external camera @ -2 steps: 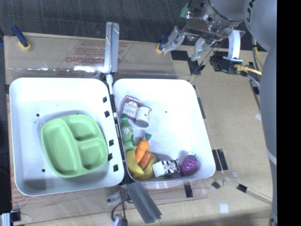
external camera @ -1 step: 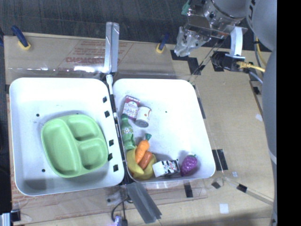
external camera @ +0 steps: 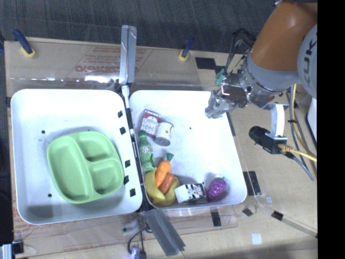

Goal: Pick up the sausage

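The small reddish-orange sausage (external camera: 167, 183) lies wedged against the orange carrot (external camera: 162, 170) at the right bin's seven o'clock, so the gripper (external camera: 215, 108), its state unreadable at two o'clock, might seize the carrot.

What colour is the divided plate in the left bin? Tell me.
Light green; the divided plate shows clearly in the camera view.

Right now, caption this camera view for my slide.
Gripper hovers over right bin; toy food clusters along its left.
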You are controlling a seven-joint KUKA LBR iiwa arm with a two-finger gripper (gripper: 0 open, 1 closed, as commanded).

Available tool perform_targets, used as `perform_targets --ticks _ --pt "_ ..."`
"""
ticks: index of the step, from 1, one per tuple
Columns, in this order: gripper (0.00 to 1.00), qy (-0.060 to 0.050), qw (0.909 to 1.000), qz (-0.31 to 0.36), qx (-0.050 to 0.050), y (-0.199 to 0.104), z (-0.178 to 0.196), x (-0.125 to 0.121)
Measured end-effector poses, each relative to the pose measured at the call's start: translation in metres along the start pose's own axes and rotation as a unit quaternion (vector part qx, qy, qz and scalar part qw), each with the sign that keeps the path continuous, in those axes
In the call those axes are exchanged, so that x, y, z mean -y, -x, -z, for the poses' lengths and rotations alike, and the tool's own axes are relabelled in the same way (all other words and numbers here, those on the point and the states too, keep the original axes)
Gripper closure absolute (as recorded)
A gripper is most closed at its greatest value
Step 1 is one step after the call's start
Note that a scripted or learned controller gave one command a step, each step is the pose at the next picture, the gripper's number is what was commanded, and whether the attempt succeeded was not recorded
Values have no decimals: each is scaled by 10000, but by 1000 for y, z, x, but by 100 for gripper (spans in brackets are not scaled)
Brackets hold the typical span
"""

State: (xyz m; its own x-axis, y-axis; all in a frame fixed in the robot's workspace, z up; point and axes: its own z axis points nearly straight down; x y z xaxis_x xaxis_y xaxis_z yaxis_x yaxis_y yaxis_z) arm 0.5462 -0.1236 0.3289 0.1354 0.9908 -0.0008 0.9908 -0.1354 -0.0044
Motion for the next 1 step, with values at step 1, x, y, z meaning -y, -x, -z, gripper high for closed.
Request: perform_targets --ticks 1 --pt "100 -17 9291 -3699 -5 52 -73 54"
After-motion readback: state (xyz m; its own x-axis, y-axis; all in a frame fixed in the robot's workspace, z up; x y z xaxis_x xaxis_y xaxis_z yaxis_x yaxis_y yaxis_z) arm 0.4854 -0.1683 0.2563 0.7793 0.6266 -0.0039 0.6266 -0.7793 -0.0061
